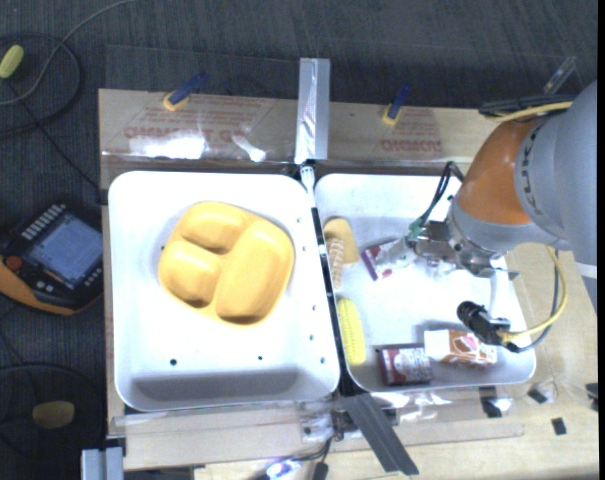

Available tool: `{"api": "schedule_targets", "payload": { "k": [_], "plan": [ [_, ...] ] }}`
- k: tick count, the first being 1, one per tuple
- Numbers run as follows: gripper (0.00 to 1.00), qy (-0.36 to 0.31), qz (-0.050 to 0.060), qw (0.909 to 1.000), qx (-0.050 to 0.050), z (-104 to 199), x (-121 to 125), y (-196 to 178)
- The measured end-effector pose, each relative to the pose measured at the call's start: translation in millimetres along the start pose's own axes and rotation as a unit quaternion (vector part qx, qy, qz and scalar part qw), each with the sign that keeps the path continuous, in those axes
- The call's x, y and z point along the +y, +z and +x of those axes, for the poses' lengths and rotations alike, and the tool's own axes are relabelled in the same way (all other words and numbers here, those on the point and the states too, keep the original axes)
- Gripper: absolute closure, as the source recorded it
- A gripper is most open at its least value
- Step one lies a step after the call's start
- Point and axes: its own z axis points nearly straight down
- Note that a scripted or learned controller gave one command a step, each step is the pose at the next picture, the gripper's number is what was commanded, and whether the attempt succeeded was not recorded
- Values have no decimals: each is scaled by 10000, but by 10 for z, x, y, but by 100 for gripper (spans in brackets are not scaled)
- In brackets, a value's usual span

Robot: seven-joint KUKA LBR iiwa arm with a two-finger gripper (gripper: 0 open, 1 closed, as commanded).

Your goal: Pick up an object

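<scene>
Hovering claw [422, 251] nr red packet [380, 260]; labels unreadable.

no lettering can be made out with certainty anywhere. the clear plastic sheet [197, 128] taped along the bench behind the two white bins carries faint reddish print, and a matching patch of reddish print [407, 140] shows behind the right bin, but both are too blurred to read. the dark red rectangular packet [403, 365] and the small white and orange carton [459, 347] in the right white bin [422, 193] bear label markings too small to tell. the screen of the orange and black handheld pendant [44, 258] on the floor shows an unreadable display.
</scene>
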Motion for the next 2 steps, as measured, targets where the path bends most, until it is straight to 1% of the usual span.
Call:
{"api": "schedule_targets", "payload": {
  "k": [1,2],
  "plan": [
    [0,-40,0,10000,4,436,318,70],
    [0,-40,0,10000,3,436,318,71]
  ]
}}
